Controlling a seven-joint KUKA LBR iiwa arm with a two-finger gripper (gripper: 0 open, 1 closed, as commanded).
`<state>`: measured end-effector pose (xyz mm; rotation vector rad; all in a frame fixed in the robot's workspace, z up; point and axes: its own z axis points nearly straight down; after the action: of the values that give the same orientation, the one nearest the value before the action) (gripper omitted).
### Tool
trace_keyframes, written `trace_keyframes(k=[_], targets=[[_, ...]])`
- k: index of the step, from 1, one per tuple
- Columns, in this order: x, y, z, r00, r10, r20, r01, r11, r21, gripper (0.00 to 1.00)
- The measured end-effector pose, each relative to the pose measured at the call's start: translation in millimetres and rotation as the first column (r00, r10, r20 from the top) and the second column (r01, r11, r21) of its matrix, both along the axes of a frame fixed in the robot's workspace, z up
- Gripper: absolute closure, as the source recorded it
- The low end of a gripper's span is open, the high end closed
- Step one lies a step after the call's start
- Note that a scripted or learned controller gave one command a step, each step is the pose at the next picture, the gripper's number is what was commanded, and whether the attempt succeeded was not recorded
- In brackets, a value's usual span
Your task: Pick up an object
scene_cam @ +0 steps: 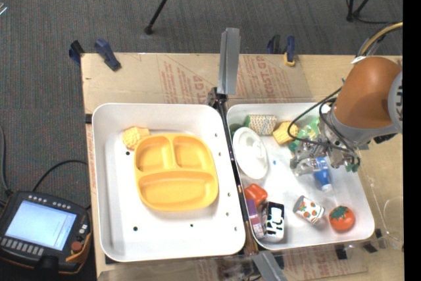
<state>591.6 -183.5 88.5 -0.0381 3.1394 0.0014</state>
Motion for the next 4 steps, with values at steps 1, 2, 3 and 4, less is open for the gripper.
trace_keyframes(k=[1,2,3,4], targets=[[-41,-29,0,0.915,0.404,0.0,-0.404,0.915,0.0,1.0],[-6,-28,-1,1.0,0.03,0.001,-0.03,1.0,0.001,1.0],[-7,-28,0,1.0,0.03,-0.001,-0.03,1.0,0.0,0.0],[36,16,-1,0.992,0.125,-0.028,-0.125,0.992,-0.002,0.0]])
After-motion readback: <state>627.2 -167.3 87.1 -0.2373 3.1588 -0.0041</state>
